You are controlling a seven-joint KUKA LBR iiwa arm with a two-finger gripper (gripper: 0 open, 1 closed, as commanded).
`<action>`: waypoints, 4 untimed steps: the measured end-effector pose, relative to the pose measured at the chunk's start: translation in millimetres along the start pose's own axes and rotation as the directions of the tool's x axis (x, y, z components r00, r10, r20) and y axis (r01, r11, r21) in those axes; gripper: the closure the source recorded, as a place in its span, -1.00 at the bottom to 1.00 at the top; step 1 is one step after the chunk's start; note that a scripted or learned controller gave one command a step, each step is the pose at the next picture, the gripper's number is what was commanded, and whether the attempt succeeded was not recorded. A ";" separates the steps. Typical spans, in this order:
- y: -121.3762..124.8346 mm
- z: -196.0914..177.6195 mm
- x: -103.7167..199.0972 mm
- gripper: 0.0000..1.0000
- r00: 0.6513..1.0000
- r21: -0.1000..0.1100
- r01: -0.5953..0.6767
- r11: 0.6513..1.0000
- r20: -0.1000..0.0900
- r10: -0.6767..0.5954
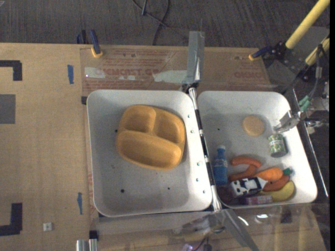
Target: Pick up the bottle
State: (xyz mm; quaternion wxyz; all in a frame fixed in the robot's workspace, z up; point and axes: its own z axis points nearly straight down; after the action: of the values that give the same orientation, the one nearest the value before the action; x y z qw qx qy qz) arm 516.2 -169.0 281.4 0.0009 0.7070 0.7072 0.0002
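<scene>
Camera view, quick take. Aiming for the blue bottle [220, 165], sitting in the right bin [230, 106], tucked against that bin's left wall in the near half, cap pointing far. Honestly not managing to tell whether standing or lying down from this slant.

Doing this well, guessing here: coming down along the bottle's middle, closing across its narrow width rather than end to end, and leaving room on the wall side, since squeezing in between bottle and bin wall is looking tight. Also watching the clutter just right of it: orange sausage toy [246, 162] nearly touching, carrot [272, 173] and small carton [248, 186] crowding the near end, banana [283, 192] further right. Probably risking grabbing a neighbour or nudging the bottle away if dropping in off-centre.

Pose right now: gripper [285, 122] reaching in from the right, hanging over the far-right part of the right bin, just beside the little green jar [277, 145] and near the tan disc [254, 125]. Well apart from the bottle, so needing a good move left and toward the near side. Not seeing anything pinched in it. Not able to tell whether spread or pressed together, too small and blurry.

Left bin [104, 192] just holding the orange divided plate [151, 136], not mattering here.
</scene>
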 end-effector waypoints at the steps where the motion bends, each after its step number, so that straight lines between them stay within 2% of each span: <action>1: -0.5 75.3 66.5 -1.00 0.992 0.001 0.127 0.992 -0.002 -0.127; 2: 7.4 97.0 149.2 -1.00 0.992 0.003 0.127 0.992 -0.002 -0.127; 3: 7.5 96.9 148.5 -1.00 0.992 0.002 0.126 0.992 -0.002 -0.126; 4: 21.5 127.9 58.7 -1.00 0.987 0.001 0.164 0.987 0.000 -0.164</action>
State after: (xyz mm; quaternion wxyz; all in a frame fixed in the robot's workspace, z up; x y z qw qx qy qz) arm 537.8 -110.4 153.5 0.0007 0.6465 0.7629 0.0000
